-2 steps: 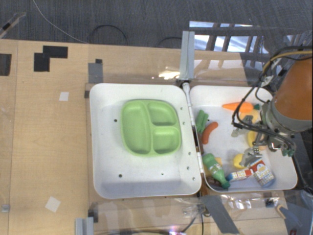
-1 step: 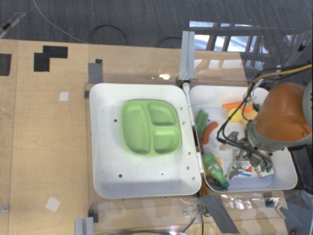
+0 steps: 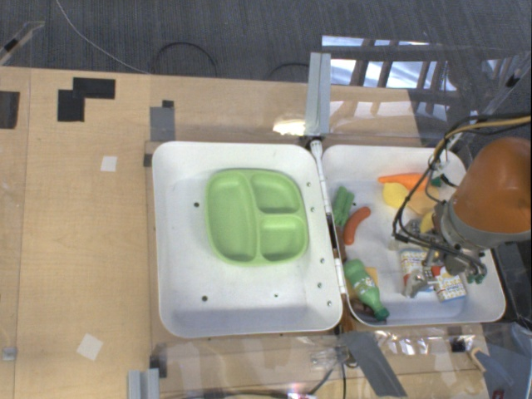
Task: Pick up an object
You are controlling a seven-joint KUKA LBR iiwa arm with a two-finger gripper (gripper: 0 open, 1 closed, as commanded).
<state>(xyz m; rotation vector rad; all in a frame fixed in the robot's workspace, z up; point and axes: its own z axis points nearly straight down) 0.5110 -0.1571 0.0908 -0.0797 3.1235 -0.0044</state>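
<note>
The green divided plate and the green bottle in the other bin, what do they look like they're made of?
The green divided plate looks like moulded plastic with a matte finish: one even pale green, soft rounded compartment walls, only a faint sheen. The green bottle looks like plastic too, probably a toy: glossier, darker green with bright highlights and a printed label. Neither can be confirmed from the look alone.

We see open white floor around the green divided plastic plate (image 3: 254,216) in the left bin (image 3: 179,302); toy foods crowd the right bin (image 3: 489,310).

Glossy green plastic tray (image 3: 253,215) in smooth white bin (image 3: 179,306); wood-grain bench (image 3: 75,248).
</note>
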